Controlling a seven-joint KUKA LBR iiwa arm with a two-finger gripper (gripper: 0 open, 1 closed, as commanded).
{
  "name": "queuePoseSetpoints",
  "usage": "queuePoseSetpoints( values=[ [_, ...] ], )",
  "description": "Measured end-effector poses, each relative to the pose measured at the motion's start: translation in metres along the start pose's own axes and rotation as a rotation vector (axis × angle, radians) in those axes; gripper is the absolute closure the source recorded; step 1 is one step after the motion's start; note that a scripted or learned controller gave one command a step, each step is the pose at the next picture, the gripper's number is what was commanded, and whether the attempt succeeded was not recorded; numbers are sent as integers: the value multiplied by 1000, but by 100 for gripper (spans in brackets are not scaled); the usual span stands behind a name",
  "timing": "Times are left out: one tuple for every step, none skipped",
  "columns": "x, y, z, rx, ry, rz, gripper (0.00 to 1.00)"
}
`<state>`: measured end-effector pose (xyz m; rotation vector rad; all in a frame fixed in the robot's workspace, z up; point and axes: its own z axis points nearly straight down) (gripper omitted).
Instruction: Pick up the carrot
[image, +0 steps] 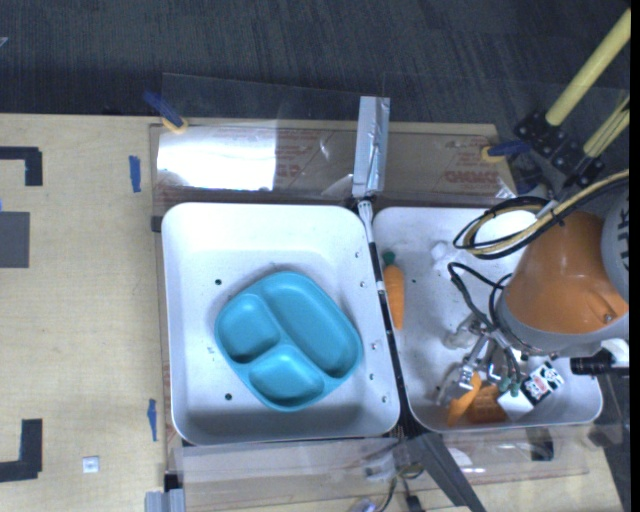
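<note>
Gripper (478, 372) of mine hangs low in the right white plastic bin (420, 300); open or closed, I cannot tell; the small orange carrot (394, 293) lies by that bin's left wall; light, stiff, smooth; grab its middle.

The long orange carrot with a small green top (394, 292) lies in the right shallow white plastic bin (425, 330), close against that bin's left wall, just beside the divide between the two bins. It is lying flat, with its length going along the wall. The green end points to the far side of the bin and the orange body points toward the near side. It looks whole, and nothing is touching it or covering it.
</note>
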<state>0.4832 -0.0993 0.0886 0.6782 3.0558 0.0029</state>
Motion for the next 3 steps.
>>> queuePoseSetpoints(
  values=[
    [-16, -37, 1, 0, 1, 294, 0],
    [-19, -36, -10, -3, -8, 295, 100],
    [25, 49, -105, 6, 7, 739, 100]
  ],
)
